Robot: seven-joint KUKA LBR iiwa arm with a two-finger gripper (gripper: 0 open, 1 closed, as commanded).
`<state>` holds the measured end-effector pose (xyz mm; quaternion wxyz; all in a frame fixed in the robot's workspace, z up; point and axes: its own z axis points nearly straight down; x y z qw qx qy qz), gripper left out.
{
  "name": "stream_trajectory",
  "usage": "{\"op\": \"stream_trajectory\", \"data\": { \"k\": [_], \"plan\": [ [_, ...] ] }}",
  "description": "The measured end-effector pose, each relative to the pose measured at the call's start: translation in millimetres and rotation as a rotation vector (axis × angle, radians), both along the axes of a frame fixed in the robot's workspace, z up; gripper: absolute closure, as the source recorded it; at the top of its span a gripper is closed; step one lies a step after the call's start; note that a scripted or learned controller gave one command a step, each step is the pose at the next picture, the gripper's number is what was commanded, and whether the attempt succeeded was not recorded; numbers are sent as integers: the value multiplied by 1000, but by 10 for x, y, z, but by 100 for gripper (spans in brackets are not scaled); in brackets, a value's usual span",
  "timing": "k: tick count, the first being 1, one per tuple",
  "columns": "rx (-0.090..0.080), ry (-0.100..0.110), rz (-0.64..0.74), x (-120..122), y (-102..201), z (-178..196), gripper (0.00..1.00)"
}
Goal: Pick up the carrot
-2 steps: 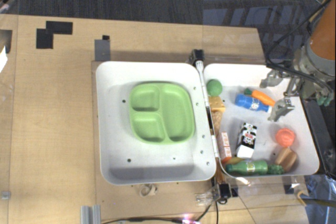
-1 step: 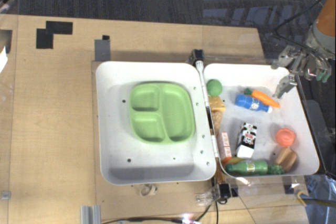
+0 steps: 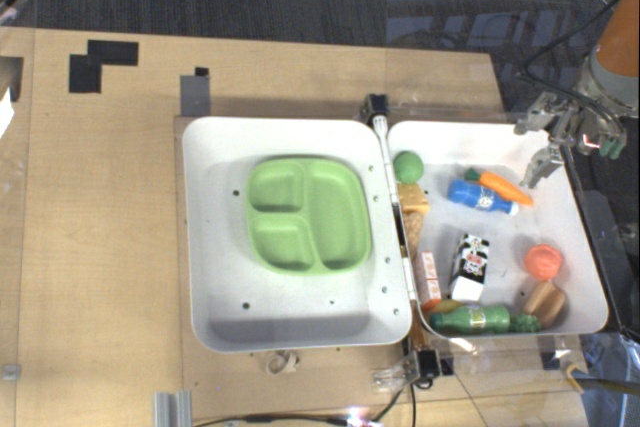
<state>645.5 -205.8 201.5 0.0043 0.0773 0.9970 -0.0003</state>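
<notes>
We see the hand (image 3: 547, 167) poised with fingers apart, gripping nothing; the carrot (image 3: 503, 185) lies just left of it, beside the blue bottle (image 3: 479, 197).

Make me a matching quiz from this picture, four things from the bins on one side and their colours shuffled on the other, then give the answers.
Things:
1. Small round ball at the divider
2. Long tapered carrot
3. Plastic bottle lying on its side, beside the carrot
4. Small carton in mid-bin

Colours:
A. blue
B. black and white
C. green
D. orange

Pairs: 1-C, 2-D, 3-A, 4-B
</notes>
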Motion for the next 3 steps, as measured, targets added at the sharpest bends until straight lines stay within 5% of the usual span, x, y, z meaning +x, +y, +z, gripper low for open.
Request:
{"op": "stream_trajectory", "data": {
  "k": [1,2,3],
  "plan": [
    [1,0,-21,177,16,-478,0],
    [-1,4,127,149,5,-1147,0],
    [1,-4,-29,-3,11,-1130,0]
  ]
}}
